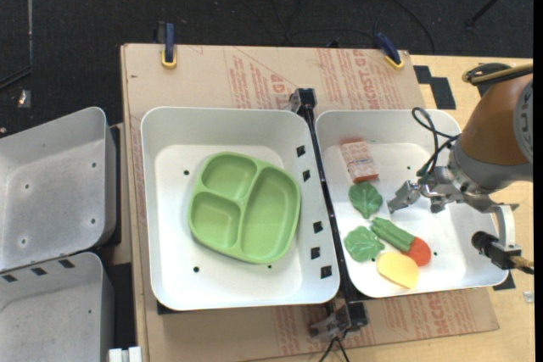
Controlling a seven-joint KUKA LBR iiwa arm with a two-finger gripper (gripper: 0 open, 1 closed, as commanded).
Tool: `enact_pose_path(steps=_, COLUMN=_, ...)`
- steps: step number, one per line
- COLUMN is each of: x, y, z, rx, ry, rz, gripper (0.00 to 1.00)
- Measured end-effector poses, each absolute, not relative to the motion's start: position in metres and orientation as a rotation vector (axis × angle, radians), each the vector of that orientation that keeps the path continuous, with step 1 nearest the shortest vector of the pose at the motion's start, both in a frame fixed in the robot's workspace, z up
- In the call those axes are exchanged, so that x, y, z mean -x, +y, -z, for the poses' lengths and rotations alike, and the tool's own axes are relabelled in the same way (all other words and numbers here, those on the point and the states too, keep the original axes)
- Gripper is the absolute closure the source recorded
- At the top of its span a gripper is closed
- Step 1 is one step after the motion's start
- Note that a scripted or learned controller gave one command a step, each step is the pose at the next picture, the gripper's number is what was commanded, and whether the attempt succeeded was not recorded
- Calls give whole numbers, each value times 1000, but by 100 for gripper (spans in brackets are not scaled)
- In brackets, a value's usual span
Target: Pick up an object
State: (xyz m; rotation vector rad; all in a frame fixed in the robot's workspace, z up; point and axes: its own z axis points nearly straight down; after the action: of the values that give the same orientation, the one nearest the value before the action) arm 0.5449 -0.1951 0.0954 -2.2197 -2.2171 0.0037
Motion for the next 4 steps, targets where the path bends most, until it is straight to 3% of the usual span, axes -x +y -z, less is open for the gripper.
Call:
enact_pose_path(steps=1, x=-547, y=-196, z=-109, rx=2224, ry=-2221, rz=0, gripper=100)
enact_pose_path(steps=4, x=-566, y=-193, z=-253, rx=2221, ry=-2231, rz=5, gripper=100)
